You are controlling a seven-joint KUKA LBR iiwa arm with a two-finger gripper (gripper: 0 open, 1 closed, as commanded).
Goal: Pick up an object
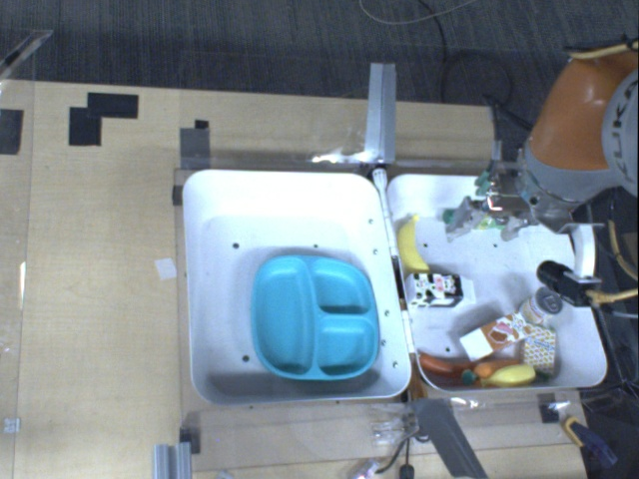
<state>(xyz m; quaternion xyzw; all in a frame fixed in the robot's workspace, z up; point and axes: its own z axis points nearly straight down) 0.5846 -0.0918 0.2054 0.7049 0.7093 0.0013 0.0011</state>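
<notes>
Tan bench (pixel 90 297), dark ribbed floor (pixel 200 8), two white bins (pixel 210 218), claw (pixel 479 213) grip state unreadable

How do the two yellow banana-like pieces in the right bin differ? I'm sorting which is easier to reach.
The upper banana stands lengthwise against the bin's left wall, alone on bare floor; the lower banana lies crosswise at the near edge. The upper one has nothing touching it, while the lower one is crowded among an orange piece and a patterned box. Both are yellow, lying in the right bin.
</notes>
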